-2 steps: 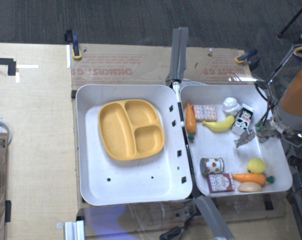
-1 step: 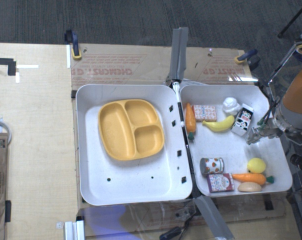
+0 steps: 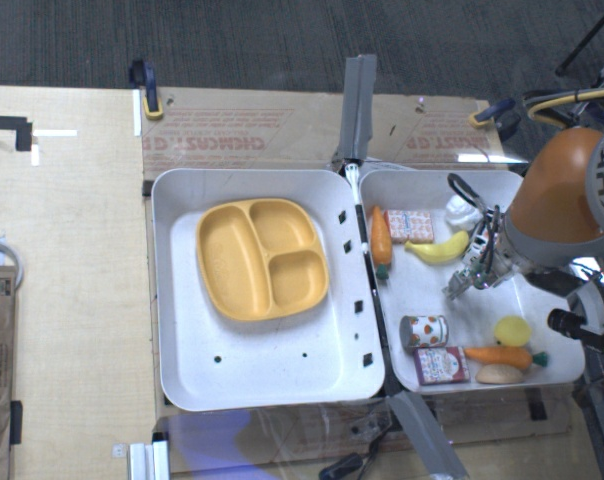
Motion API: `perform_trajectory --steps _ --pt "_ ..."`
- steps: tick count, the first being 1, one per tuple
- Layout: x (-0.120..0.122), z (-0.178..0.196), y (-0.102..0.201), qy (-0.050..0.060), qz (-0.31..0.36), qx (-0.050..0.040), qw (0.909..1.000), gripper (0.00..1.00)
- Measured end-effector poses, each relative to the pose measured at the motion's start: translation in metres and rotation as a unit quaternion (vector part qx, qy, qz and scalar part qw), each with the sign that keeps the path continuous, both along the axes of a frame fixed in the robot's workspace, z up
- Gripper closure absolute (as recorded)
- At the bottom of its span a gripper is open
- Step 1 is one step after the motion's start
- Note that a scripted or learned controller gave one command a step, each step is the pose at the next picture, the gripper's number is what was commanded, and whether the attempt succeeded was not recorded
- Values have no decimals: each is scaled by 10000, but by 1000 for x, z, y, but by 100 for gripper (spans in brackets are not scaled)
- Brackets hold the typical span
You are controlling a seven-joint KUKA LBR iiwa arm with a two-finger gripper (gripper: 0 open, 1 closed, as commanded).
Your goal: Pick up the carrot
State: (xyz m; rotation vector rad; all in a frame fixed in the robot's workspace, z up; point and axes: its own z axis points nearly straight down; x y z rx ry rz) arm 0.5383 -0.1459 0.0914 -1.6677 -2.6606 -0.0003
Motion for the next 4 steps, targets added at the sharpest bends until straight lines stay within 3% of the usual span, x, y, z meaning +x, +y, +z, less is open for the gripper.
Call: perform_trajectory --steps 1,2,3,4 --pt "71 0 -51 -6 -125 -10 9999 100" --pt "107 1 -46 -8 54 -8 10000 100" --pt "121 -1 -63 65 419 93 9991 100" --pt "122 9 -63 50 431 83 9990 100"
